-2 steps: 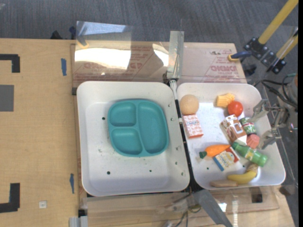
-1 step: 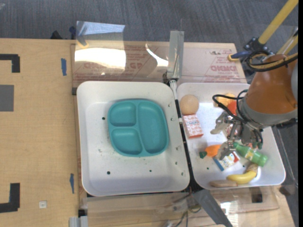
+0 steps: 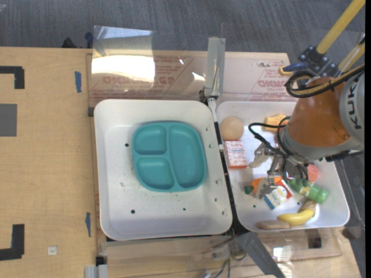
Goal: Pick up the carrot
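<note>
Over the right-hand white bin (image 3: 342,210) the grey arm with its orange band (image 3: 316,120) reaches in, and its gripper (image 3: 272,175) hangs low above a heap of toy groceries. Whether the claw is open or closed cannot be told from this angle. What looks like the carrot (image 3: 254,187), a small orange piece with a green end, lies just left of and below the gripper, close to a blue and white packet (image 3: 275,197). A good pick would likely mean coming down squarely over the carrot, with the claw spanning its narrow width and clear of the packet, since the crowding could spoil the grab. Nearby lie a yellow banana (image 3: 297,216), a tan egg-like ball (image 3: 232,127) and a red and white carton (image 3: 236,154). In the left bin (image 3: 110,155) sits a teal divided plate (image 3: 170,155). Both bins rest on a bench of brown cardboard (image 3: 40,172) over grey flooring (image 3: 174,4).
</note>
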Controlling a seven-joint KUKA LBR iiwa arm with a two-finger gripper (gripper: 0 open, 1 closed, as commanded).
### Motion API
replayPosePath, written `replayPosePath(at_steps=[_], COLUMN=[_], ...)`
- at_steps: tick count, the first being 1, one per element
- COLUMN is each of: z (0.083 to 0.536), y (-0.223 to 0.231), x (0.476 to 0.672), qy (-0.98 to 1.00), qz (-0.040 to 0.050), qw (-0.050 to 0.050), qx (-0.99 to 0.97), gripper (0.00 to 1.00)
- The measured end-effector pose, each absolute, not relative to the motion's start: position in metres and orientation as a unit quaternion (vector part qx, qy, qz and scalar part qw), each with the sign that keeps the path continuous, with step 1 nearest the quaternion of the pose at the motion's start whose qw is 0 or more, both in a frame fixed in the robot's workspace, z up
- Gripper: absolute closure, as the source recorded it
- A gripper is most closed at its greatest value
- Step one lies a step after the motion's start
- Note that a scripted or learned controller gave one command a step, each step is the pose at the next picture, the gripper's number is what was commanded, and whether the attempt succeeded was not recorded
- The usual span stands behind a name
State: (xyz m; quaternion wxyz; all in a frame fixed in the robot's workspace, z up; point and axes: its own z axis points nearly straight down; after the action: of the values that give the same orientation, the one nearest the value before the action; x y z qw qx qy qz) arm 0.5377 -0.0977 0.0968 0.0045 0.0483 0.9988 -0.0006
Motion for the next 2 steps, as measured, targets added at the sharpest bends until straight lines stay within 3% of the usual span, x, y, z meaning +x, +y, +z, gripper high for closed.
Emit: replayPosePath(at_steps=[2], z=[0.090], y=[-0.092], x=[0.514], qy=[0.992], qz=[0.0001], qw=[0.008], qx=[0.124], gripper=[0.00])
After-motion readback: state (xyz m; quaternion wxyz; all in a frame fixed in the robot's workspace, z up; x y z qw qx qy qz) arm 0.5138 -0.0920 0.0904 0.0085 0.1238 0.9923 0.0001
